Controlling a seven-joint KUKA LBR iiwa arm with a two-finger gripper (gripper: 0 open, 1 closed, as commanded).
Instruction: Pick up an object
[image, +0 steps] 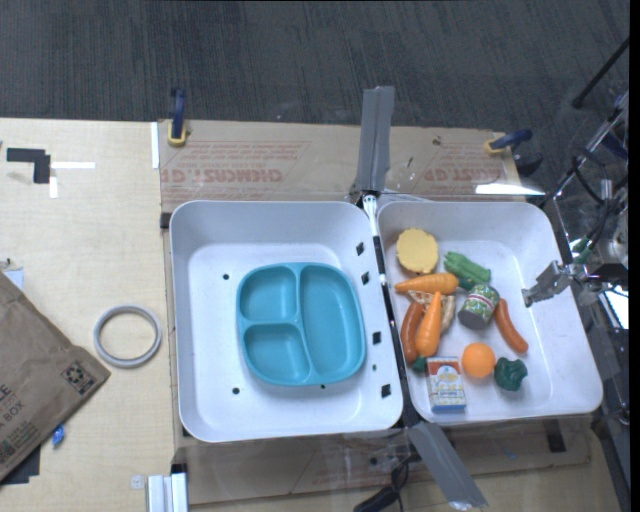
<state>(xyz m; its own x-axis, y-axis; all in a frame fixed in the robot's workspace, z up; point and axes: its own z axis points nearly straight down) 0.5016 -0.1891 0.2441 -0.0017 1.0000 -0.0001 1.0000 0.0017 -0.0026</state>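
Gripper (545, 283) at right bin's (560, 400) right rim, can't tell its state. Targets crowd bin's left side: carrots (428, 318), orange (478, 360), broccoli (511, 373), small carton (446, 384). You risk glancing contact or double pick, items touch. Cardboard text reversed, unreadable; carton print too small

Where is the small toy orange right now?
In the camera view, the toy orange lies in the right bin, toward its near edge, between the small carton and the broccoli.
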